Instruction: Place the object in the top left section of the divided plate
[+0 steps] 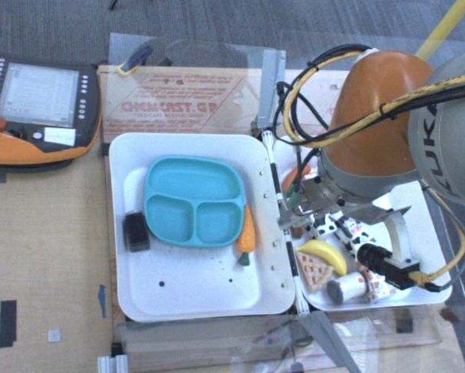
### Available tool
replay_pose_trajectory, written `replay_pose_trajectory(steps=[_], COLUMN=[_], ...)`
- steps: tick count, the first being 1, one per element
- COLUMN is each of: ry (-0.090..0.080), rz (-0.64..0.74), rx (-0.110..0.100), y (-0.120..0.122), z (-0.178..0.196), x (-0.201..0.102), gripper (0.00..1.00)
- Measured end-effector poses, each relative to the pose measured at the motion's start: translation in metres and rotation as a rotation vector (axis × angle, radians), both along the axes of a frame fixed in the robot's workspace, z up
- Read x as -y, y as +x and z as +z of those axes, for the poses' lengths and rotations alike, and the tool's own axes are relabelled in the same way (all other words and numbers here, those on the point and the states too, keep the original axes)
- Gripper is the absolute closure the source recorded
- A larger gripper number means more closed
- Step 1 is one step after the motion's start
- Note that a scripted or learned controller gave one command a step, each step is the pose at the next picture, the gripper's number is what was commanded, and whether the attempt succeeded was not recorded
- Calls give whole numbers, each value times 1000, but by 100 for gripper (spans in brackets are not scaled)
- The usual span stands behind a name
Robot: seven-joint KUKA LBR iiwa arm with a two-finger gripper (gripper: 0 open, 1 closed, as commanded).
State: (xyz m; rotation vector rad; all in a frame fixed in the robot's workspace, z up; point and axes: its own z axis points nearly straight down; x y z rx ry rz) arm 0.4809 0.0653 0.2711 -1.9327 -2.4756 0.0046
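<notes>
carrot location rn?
The toy carrot lies in the left bin, against the right edge of the blue divided plate and outside its sections. A black block sits at the plate's opposite side.

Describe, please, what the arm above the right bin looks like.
The arm is grey with black lettering on its casing and a large rounded orange band above the wrist. Black and yellow cables loop around it. The gripper end is dark metal hardware.

The plate (193,200) lies in the left bin (131,286), a carrot (248,230) touching its right edge. A banana (325,253) lies in the right bin (434,231).
</notes>
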Motion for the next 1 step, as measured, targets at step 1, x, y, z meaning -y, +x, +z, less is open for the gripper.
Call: replay_pose_trajectory(steps=[1], ry=[-1], rz=[2], rx=[-1], y=[0], z=[61], x=[3], gripper=[100])
